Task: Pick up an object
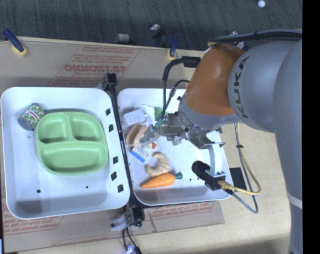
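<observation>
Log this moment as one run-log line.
arm: over right bin | tool: low among items, grasp unconfirmed | nearby: carrot, croissant | left bin: green tray, can

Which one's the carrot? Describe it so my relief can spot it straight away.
Look in the right bin, along its near edge. The carrot lies there on its side, just below a pale curled piece. It is the only bright orange thing in that bin.
</observation>
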Action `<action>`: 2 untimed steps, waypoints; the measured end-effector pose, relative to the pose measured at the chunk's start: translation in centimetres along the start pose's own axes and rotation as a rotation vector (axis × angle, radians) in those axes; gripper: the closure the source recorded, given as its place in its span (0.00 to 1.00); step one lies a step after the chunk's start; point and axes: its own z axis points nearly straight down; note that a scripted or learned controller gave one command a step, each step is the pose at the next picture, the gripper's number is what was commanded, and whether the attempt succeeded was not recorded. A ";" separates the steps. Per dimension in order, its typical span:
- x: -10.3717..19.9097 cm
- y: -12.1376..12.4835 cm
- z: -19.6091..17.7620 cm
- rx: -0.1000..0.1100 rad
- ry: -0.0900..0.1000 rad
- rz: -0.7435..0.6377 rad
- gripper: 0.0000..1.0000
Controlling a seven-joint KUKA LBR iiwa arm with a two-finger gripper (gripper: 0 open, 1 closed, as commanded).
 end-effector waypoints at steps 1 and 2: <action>-4.9 7.9 -14.6 -0.005 -0.001 -0.001 0.00; -9.1 11.9 -13.1 -0.002 -0.001 0.001 0.00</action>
